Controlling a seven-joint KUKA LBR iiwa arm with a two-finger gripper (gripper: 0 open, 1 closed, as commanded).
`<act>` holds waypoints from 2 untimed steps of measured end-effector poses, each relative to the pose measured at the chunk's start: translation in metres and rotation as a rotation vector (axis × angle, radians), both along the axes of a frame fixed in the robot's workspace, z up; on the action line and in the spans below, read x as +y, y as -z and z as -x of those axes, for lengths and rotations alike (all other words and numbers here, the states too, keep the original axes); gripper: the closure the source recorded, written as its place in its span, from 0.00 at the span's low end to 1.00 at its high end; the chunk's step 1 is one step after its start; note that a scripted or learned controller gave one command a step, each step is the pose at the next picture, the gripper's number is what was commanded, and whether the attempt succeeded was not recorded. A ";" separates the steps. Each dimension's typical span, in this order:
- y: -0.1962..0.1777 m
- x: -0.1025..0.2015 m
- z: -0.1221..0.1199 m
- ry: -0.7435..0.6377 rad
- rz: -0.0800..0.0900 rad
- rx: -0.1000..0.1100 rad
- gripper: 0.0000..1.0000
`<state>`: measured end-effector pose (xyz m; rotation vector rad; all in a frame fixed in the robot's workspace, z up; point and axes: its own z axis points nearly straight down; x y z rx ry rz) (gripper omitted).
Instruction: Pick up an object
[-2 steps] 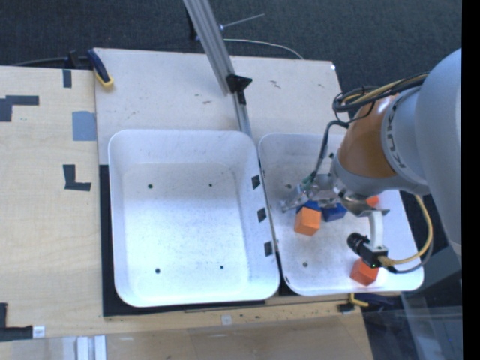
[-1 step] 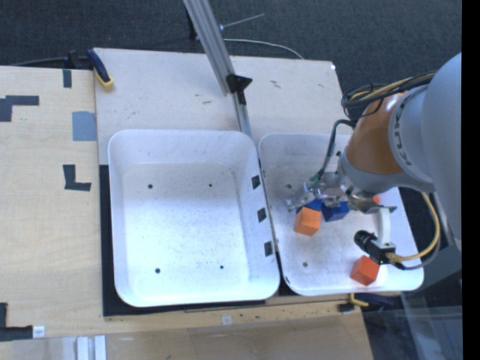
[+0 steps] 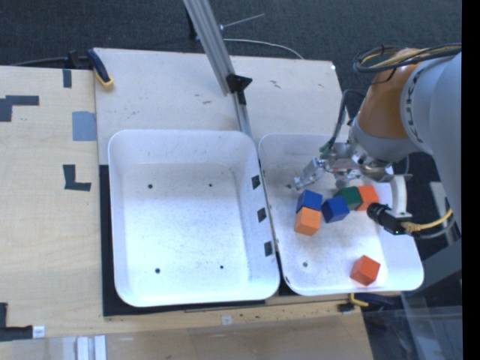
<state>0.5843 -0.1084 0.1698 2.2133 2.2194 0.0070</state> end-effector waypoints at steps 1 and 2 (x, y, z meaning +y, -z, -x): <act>-0.024 0.030 0.005 -0.001 -0.003 0.008 0.00; 0.053 0.018 0.007 0.000 0.003 -0.011 0.00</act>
